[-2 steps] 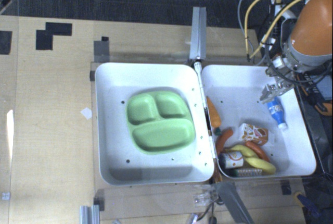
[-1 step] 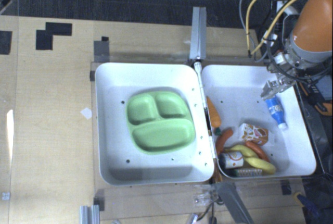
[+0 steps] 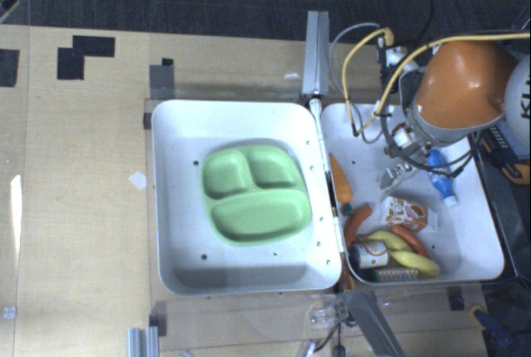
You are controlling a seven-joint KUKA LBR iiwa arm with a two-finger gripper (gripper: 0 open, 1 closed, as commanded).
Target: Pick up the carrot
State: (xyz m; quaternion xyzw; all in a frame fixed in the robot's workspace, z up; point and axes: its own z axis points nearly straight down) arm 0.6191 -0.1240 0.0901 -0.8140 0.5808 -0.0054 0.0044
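Nearest the camera we see the 6 o'clock end of the right-hand shallow white bin (image 3: 489, 251), where a small heap of toy food gathers: two yellow plastic bananas (image 3: 405, 252), a red sausage-shaped piece (image 3: 358, 222), a small dark can (image 3: 371, 256) lying on its side, and a printed paper packet (image 3: 406, 214).

We find the slim orange carrot (image 3: 339, 179) in this same bin, lying flat along its 9 o'clock wall, just beside the metal divider (image 3: 316, 56) that separates the two bins. Its long axis runs from 12 o'clock to 6 o'clock, nearly parallel with that wall. We cannot tell which end is the tip. The red piece sits just beyond its 6 o'clock end; at its 3 o'clock side the bin floor lies bare.

At 3 o'clock from the carrot, well apart from it, hangs the grey arm's two-finger gripper (image 3: 401, 167), under the orange band (image 3: 459, 85) and loops of yellow and white cable (image 3: 365, 56). We cannot tell how the fingers are set. A blue-capped small bottle (image 3: 442, 183) lies beside it.

Over in the left-hand white bin (image 3: 174, 206) rests a green three-compartment plastic tray (image 3: 255, 191), with bare floor all round it. Pale wooden worktop (image 3: 75, 206) stretches away toward 9 o'clock.
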